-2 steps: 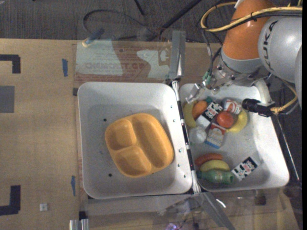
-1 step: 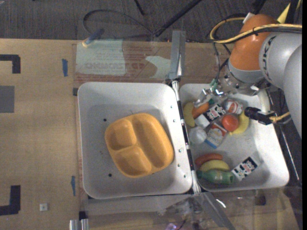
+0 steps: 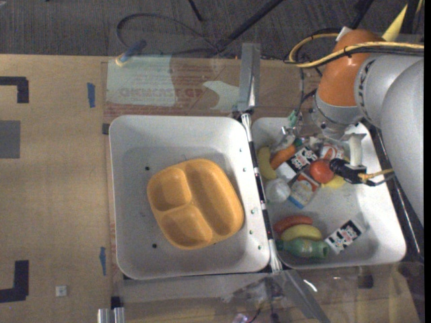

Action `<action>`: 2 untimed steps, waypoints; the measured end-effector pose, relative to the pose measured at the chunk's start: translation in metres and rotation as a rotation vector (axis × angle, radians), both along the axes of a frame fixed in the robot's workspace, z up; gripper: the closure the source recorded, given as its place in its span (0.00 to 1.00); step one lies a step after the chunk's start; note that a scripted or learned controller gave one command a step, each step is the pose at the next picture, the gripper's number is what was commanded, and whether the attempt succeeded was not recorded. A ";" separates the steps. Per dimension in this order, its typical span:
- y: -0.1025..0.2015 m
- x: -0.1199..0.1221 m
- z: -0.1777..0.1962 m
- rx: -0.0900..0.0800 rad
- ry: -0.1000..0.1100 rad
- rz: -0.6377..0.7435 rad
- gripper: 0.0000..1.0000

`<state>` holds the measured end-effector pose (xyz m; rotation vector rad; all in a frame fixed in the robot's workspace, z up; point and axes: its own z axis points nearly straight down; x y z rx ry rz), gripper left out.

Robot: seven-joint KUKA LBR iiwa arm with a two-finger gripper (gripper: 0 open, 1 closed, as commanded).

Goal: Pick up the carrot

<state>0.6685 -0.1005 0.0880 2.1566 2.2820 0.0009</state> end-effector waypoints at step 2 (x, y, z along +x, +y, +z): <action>0.045 -0.064 0.096 0.002 0.005 -0.158 1.00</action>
